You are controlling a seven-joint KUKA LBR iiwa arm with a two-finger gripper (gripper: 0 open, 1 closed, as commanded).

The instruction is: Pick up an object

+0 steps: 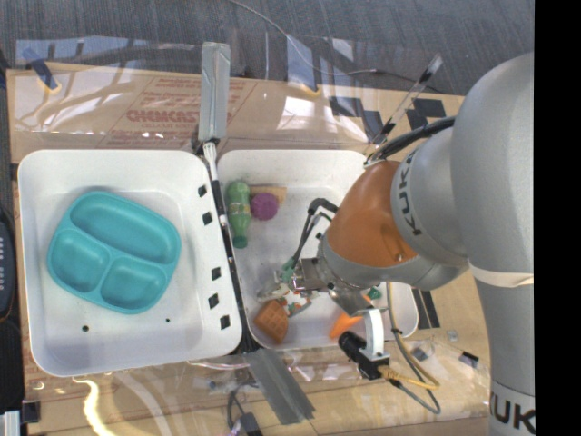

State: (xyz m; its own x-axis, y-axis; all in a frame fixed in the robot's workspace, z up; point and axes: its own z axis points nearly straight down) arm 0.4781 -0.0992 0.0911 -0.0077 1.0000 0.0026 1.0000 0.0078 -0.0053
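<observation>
My gripper hangs low over the front part of the right bin, under the orange wrist band. Just in front of it and to the left lies a brown waffle-patterned toy. An orange piece peeks out under the wrist to the right. Further back in this bin, a green bottle-shaped toy lies by the left wall, with a purple toy on a tan piece beside it. The arm covers the bin's right half.
The left bin holds a teal divided plate. A grey strip runs along the divide between the bins at the back. Cardboard under clear film lies behind both bins.
</observation>
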